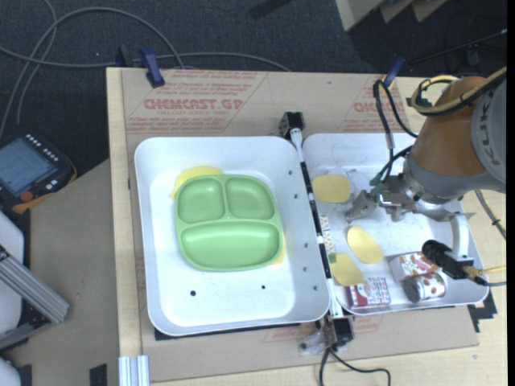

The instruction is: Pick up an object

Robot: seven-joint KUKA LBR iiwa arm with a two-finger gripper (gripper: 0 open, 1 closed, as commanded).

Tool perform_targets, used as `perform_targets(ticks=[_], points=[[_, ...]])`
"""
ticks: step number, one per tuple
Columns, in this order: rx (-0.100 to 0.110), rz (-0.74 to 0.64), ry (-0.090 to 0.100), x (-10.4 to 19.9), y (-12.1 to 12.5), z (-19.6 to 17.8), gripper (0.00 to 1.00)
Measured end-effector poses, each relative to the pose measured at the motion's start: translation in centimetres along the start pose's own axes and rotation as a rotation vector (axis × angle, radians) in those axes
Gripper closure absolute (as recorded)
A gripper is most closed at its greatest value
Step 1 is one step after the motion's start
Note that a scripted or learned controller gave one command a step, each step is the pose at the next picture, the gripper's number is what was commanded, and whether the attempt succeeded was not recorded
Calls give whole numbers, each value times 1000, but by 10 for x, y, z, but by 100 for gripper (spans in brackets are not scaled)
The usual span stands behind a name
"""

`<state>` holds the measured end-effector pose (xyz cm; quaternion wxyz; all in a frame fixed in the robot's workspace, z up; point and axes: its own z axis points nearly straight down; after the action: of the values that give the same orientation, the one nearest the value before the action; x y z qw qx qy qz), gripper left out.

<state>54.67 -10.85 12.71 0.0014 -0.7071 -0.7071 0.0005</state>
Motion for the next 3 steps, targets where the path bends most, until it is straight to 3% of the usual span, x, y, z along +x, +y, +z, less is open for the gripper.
perform_targets(ticks=[1, 2, 3], points=[[0, 0, 0, 7, 18, 43, 0], [59, 2, 4, -4, 104, 45, 0], [57, 2, 10, -72, 109, 45, 0]])
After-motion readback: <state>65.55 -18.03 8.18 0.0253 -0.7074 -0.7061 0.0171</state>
